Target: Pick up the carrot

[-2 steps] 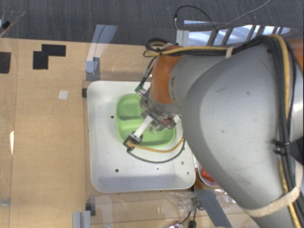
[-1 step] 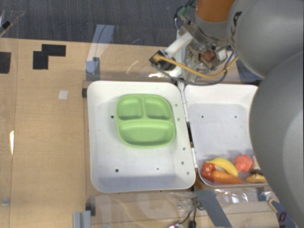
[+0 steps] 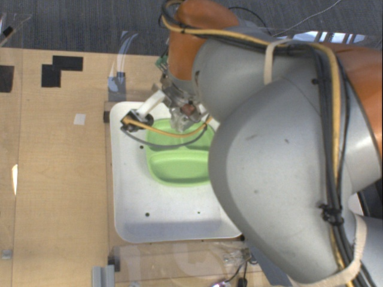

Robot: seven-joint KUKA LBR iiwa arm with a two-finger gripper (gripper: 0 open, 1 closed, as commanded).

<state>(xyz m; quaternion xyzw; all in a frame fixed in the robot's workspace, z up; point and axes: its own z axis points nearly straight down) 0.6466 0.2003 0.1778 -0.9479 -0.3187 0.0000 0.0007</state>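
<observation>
You see the grey arm (image 3: 287, 160) covering most of the right side, its orange band (image 3: 185, 40) above the wrist. The gripper (image 3: 184, 119) hangs over a green tray (image 3: 173, 163) lying in the white bin (image 3: 155, 220).

The single camera is looking down at a slant from above the bench (image 3: 54, 178), sitting close enough that the grey arm (image 3: 287, 160), coming in from three o'clock, is blocking much of the frame. The white bin (image 3: 128, 178) is lying centre, dark floor (image 3: 78, 11) toward twelve o'clock.
</observation>
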